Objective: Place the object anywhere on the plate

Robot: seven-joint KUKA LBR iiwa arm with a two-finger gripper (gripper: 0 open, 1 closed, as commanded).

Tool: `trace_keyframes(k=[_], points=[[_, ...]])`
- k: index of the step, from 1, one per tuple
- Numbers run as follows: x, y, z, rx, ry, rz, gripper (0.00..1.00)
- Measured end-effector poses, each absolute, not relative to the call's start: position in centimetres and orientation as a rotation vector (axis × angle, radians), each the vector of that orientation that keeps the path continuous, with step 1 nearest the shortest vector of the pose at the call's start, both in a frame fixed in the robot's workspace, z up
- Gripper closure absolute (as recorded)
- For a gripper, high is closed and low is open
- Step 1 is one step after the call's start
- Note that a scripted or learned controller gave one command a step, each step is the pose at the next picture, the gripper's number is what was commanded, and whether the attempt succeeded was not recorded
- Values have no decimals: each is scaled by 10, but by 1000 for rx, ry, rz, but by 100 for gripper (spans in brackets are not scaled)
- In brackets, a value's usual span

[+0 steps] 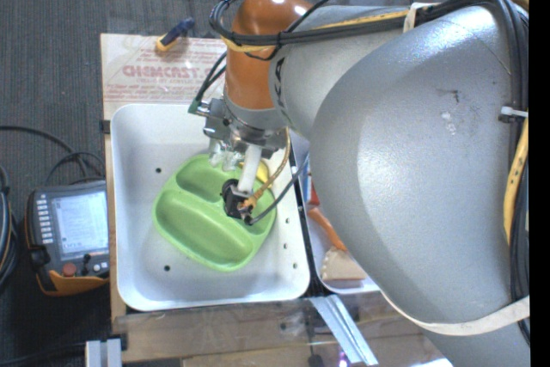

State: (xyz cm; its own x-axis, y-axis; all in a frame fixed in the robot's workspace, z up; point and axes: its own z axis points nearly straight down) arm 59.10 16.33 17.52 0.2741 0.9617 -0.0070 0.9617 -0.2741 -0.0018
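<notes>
We see the gripper (234,152) low over the green plate (202,223), at the plate's upper right part, hanging from the orange band (256,56) of the arm (412,150). Its tip is a tangle of pale metal and dark cable, and we cannot tell how it stands or whether it has anything in its grasp. Just right of the gripper, at the plate's upper right edge, we make out a small yellow object (263,176), mostly hidden by the wrist and cables; whether it rests on the plate or beside it we cannot tell. The plate, two-lobed, lies in the left white bin (137,185), toward that bin's right side. Right of the plate, past the bin wall, an orange strip (325,232) lies in the right bin (320,271). Left of the plate, outside the bin, sits a handheld control pendant (69,236).
</notes>
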Motion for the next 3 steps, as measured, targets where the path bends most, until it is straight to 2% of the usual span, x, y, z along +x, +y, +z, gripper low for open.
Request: trace_keyframes(k=[1, 2, 3], points=[[668, 134, 145, 2451, 1958, -9, 100], [622, 186, 141, 2532, 1858, -8, 100], [645, 60, 184, 2633, 1708, -7, 100]])
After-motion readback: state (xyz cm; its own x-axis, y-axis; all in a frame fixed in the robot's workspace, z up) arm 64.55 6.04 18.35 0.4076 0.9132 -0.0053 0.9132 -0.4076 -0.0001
